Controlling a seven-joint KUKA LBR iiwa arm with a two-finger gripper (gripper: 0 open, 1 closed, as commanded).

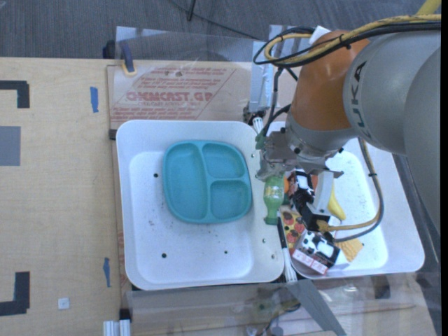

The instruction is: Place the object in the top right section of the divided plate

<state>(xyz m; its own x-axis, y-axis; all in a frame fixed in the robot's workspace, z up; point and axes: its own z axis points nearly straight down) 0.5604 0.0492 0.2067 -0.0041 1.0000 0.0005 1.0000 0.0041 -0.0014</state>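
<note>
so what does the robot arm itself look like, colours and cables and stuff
The arm is thick and rounded, light grey, with a glossy orange band above the wrist and part of dark lettering on the grey shell. Yellow and black cables loop over the top of it, and another yellow cable curves below. The end effector is a compact grey metal block under the wrist.

Colours, bench view
Divided plate: teal. Bins: white, dark-speckled. Arm: grey, orange band. Bottle: green.
</note>
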